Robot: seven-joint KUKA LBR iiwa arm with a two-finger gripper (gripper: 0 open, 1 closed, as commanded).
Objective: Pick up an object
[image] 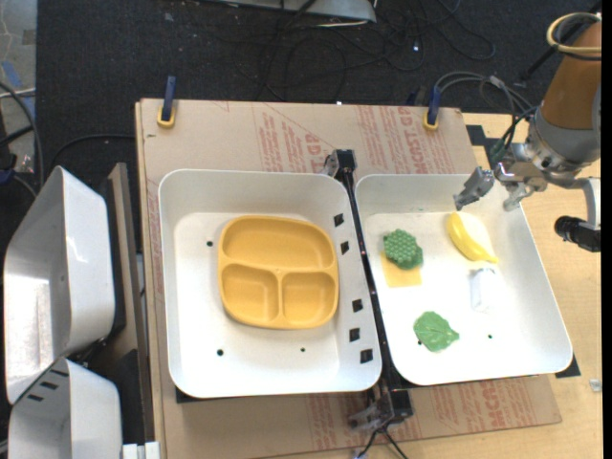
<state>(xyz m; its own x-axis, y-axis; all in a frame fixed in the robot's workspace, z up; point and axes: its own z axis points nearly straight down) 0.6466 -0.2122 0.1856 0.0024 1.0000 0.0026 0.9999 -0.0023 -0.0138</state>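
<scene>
open gaps separate right bin (535, 352) items; nothing overhangs them.

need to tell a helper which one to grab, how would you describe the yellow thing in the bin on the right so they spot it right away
Look at the right-hand white bin, the one without the divided yellow tray. Near its far edge, just below the gripper, lies a yellow banana-like piece. It is the bin's only bright yellow curved item; its neighbours are two green pieces, a flat pale yellow square and a small white object.

Below-left of pincer (495, 191): bumpy green lump (403, 248). Further left, matt yellow plastic tray (278, 271), glossy white bins (191, 285); raw wood tabletop (287, 132).
</scene>
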